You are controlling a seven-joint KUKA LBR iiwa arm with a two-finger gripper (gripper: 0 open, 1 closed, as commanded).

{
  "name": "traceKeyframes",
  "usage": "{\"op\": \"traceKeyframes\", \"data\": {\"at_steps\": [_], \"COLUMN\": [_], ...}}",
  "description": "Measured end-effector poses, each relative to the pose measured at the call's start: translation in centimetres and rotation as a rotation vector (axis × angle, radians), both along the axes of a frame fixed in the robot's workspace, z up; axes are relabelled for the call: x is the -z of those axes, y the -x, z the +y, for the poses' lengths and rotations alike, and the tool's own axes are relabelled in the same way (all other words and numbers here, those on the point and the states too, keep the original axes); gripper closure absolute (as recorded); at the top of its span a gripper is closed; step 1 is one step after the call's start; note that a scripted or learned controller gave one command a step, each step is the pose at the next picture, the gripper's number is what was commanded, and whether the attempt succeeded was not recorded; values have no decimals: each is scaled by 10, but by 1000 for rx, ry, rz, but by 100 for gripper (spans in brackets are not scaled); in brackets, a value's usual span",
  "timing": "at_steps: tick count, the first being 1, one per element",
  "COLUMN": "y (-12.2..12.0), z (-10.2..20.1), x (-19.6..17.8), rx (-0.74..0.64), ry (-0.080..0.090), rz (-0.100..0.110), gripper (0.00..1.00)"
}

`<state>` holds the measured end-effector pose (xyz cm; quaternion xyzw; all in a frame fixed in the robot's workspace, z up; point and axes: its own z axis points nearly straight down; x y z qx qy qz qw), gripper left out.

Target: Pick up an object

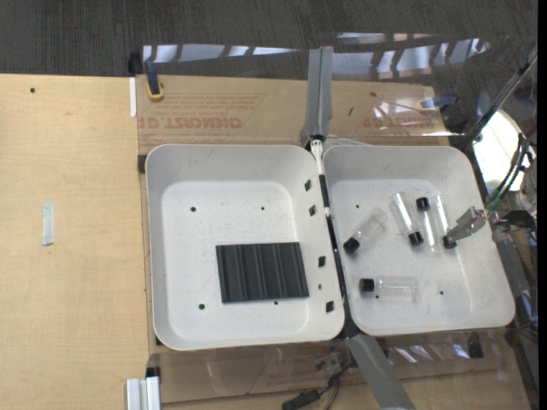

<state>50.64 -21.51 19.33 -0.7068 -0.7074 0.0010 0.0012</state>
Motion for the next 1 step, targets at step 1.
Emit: {"op": "traceKeyframes", "data": {"at_steps": [1], "y": [-31], "z": [11], "x": [102], "rx": [-11], "ry": [1], "rz": [-2], "gripper": [0]}}
